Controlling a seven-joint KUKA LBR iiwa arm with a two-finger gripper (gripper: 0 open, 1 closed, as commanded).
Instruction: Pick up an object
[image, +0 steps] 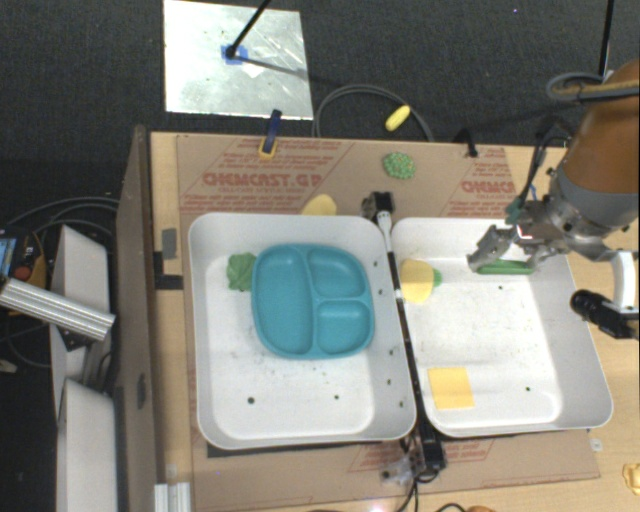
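Note:
My gripper (497, 252) hangs over the far part of the right bin (575, 395), reaching in from the right. A long green object (510, 267) sits right under its tip, touching or nearly touching it; whether it is gripped I cannot tell. A yellow rounded object (419, 281) rests against the right bin's left wall. Near that bin's front lies a flat yellow square (450, 387).
The left bin (290, 415) bears a blue divided plate (312, 300) with a small green leafy piece (241, 270) at its left edge. Behind the bins on the cardboard lie a green round item (399, 165) and a yellow piece (320, 206).

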